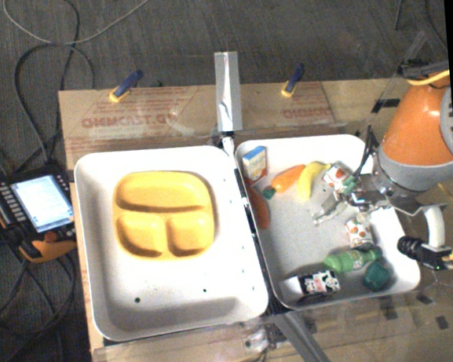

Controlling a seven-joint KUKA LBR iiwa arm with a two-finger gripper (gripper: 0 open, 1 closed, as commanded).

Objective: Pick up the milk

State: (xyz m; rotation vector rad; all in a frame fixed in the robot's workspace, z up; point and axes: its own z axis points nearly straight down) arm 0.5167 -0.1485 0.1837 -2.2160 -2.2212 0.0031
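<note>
White plastic, two shallow bins side by side on the brown tabletop (165,114), is what I see from here. My left white bin (103,305) holds a yellow moulded tray with three compartments (165,213), sitting in the upper part of that bin.

My right white bin (294,233) carries the clutter. At its upper left corner stands a small blue-and-white milk carton (255,164), upright against the wall dividing the bins, well apart from the pincer. Just right of it lies an orange carrot with a green end (285,179), and beside that a yellow banana (311,178). A red-and-white printed can (336,177) sits right of the banana. Lower down I make out a second small red-and-white can (359,233), then a green plastic bottle lying on its side (352,261), a dark green lump (378,275) at the lower right corner, and a black-and-white patterned box (320,283) along the bottom wall.

My grey arm with the orange band (415,132) comes in from the right of the frame. Its pincer (340,202) hangs over the middle right of that bin, between the upper can and the lower one; I cannot tell whether it is apart or together.

Two blue-and-yellow clamps (126,85) grip the tabletop's upper edge, and a handheld screen unit (33,203) lies at the left of the frame.
</note>
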